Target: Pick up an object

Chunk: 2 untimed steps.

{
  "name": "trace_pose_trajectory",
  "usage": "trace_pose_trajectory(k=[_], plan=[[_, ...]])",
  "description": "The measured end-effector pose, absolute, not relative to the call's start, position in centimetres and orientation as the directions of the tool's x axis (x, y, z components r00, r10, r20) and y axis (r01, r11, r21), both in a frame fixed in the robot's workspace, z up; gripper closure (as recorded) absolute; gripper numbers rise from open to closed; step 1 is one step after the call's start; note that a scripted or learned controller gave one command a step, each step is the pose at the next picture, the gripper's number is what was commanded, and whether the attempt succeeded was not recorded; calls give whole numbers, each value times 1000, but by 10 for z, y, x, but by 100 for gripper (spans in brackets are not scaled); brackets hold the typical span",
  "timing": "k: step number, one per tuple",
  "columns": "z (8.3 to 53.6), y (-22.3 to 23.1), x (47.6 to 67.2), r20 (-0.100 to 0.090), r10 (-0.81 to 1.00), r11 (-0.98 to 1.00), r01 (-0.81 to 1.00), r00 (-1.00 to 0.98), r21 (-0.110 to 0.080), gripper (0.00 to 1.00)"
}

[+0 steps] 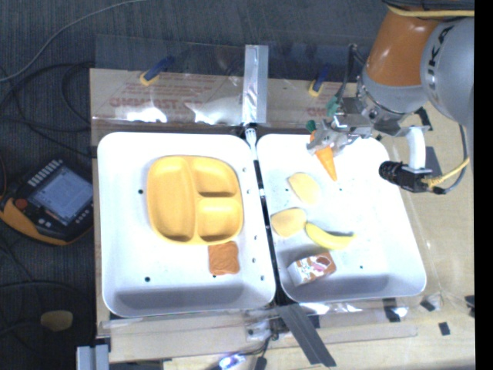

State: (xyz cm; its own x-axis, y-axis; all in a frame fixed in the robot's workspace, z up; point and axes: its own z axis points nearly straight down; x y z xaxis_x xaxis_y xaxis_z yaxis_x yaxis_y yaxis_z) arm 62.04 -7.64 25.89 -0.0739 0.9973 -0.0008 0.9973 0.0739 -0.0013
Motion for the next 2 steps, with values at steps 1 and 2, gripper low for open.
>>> trace_pose_trajectory(k=[1, 2], plan=[[259, -76, 620, -1, 997, 74, 997, -74, -1, 0], [95, -99, 613, -1, 991, 133, 991, -133, -1, 0]])
